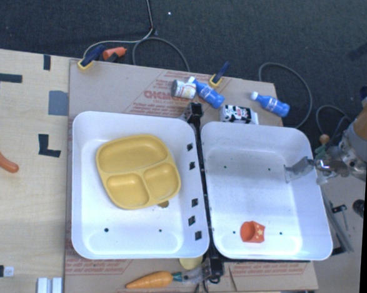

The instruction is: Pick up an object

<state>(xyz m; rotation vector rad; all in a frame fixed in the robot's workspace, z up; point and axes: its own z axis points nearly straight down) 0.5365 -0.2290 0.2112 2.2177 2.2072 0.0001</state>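
A small orange-red object [252,232] lies near the front of the right bin [253,141]. A yellow divided plate [138,171] rests in the left bin [83,186], with a small dark thing [162,204] peeking out from under its front edge. My gripper [298,167] hangs over the right bin's right rim, well behind and to the right of the orange-red object, with nothing seen in it. The grey wrist [339,161] reaches in from the right edge.
Behind the bins lie two blue bottles [271,104] [210,94], a white bottle [184,88] and a black-and-white item [239,115]. A carrot [151,280] lies in front of the bins. A sausage [3,158] lies far left. Cables run behind the bench.
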